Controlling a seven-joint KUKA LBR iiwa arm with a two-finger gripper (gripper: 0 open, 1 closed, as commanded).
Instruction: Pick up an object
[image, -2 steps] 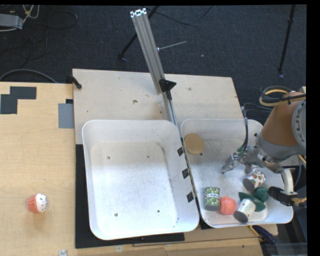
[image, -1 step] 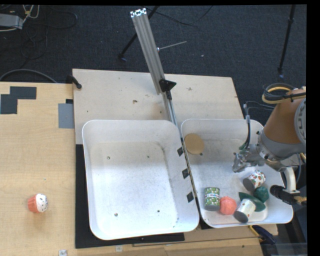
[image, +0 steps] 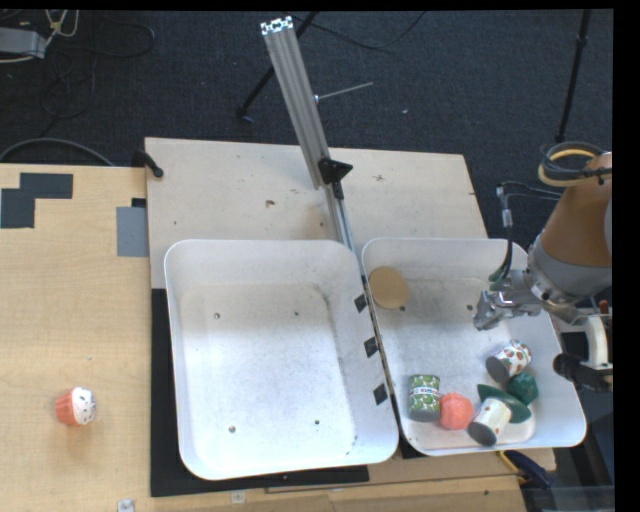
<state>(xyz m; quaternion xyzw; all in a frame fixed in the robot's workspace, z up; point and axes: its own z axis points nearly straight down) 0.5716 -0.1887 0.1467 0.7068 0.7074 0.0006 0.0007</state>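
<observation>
The right bin (image: 440, 260) holds a tan round object (image: 388, 288) near its left wall. At its front lie a green labelled can (image: 424, 396), an orange-red ball (image: 456, 411), a white cup with a dark end (image: 491, 419), a dark green piece (image: 521, 389) and a small white, red and green figure (image: 510, 358). My gripper (image: 490, 310) hangs low over the right part of this bin, just behind the figure. Nothing shows between its fingers.
The left bin (image: 200, 300) sits beside the right one, with a row of black clips (image: 368, 345) between them. A slanted metal rail (image: 305, 120) rises behind the bins. A small red and white toy (image: 75, 406) lies on the wooden bench at far left.
</observation>
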